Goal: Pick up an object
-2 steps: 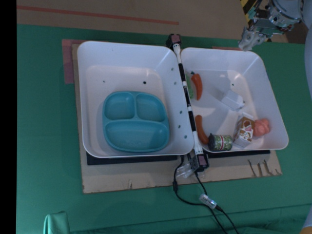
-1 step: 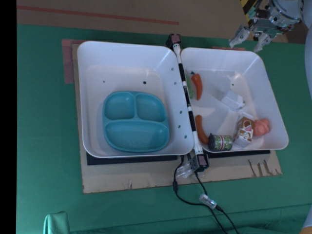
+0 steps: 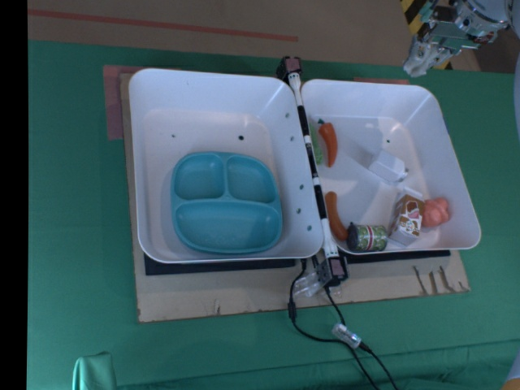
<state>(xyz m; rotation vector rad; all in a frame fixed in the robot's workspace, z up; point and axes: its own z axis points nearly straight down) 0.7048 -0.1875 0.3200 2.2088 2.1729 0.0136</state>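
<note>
The claw point(image 3: 416, 62) hangs above the far right corner of the right bin point(image 3: 452, 169), clear of its contents; whether it is wide or narrow cannot be told. That bin holds a carrot point(image 3: 328, 142) at far left, a white carton point(image 3: 388, 167), a sausage point(image 3: 334, 215), a green can point(image 3: 367, 236), a small printed box point(image 3: 408, 218) and a pink toy point(image 3: 437, 210). The left bin point(image 3: 154, 136) holds a teal divided plate point(image 3: 226, 202).
</note>
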